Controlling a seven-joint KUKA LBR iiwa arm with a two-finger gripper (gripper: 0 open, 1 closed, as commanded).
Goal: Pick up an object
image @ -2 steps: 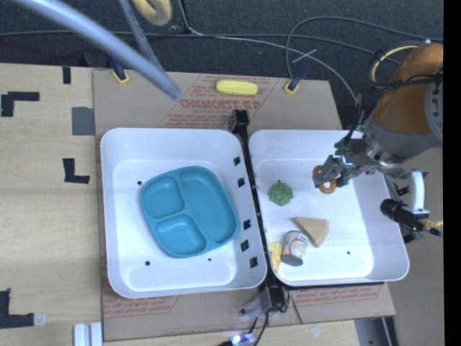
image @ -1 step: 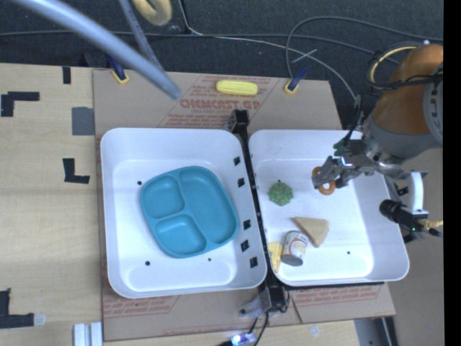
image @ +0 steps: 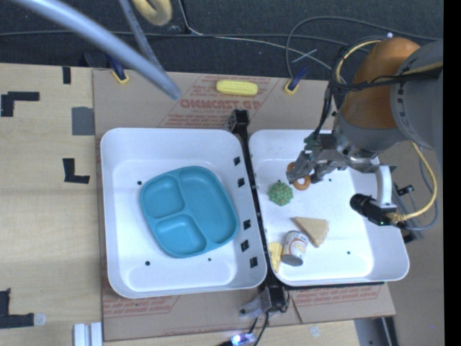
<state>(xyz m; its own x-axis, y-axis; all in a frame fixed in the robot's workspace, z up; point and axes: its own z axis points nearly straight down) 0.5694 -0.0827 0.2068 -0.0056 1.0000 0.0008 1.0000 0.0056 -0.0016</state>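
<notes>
My gripper [image: 302,170] hangs low over the upper left part of the right bin [image: 360,262]. A small orange-brown ring-shaped piece [image: 301,183] sits right at its tip; whether it is gripped I cannot tell. A green bumpy ball [image: 281,193] lies just below and left of the gripper. A tan wedge [image: 312,228] and a small tipped can [image: 294,246] lie further toward the front, with a yellow piece [image: 274,253] against the bin's left wall.
The left bin [image: 119,193] holds a blue divided plate [image: 189,210]. A yellow oblong object [image: 236,87] lies on the cardboard behind the bins. A grey pole [image: 108,42] crosses the upper left. Cables loop behind the arm [image: 382,85].
</notes>
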